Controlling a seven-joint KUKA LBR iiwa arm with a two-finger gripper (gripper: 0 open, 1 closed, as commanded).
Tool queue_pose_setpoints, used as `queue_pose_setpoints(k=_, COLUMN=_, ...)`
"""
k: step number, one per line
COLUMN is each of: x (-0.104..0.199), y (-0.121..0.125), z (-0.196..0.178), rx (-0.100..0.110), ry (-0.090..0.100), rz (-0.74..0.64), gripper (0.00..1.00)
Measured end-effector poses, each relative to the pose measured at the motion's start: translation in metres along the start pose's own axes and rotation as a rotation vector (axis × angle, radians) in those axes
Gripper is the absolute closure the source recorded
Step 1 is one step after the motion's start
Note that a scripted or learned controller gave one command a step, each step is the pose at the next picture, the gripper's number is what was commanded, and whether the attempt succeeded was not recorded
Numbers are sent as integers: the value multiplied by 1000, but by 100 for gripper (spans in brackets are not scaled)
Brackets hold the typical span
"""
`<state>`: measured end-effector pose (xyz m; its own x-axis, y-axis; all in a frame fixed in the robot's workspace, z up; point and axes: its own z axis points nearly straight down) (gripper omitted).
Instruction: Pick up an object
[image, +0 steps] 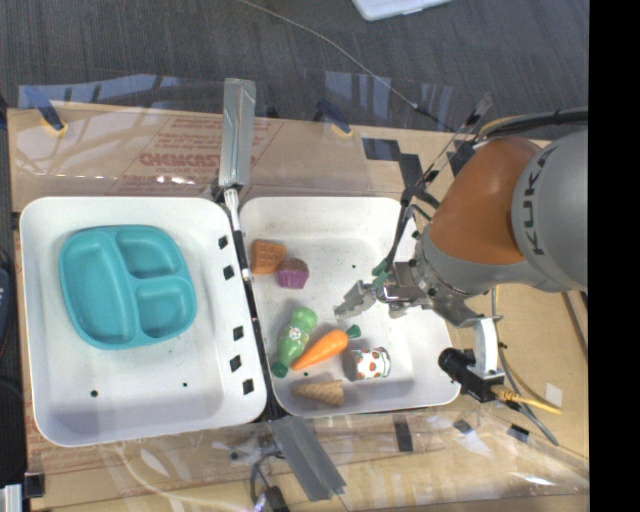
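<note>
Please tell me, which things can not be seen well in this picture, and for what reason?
- End effector, camera view: small and metallic against the white bin; open or shut cannot be told.
- Right bin: its right wall is hidden behind the arm.
- Small white object beside the carrot: too small to identify its markings.
- Cone-shaped item at the bin's near edge: too small to name for certain.

On the counter (120, 150) the left bin (60, 400) holds a divided tray (125, 285), while the right bin (330, 215) holds a waffle (266, 257), berry (292, 272), bottle (295, 337), carrot (322, 349), cone (320, 392) and small jar (370, 364), beneath the end effector (362, 298).
</note>
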<state>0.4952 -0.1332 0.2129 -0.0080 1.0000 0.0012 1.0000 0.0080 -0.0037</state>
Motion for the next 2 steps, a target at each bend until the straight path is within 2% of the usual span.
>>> queue_pose_setpoints(k=1, x=4, y=-5, z=115, rx=-16, ry=-5, rz=-233, gripper=0)
queue_pose_setpoints(k=2, x=0, y=-1, z=102, rx=-27, ry=-13, rz=-235, gripper=100)
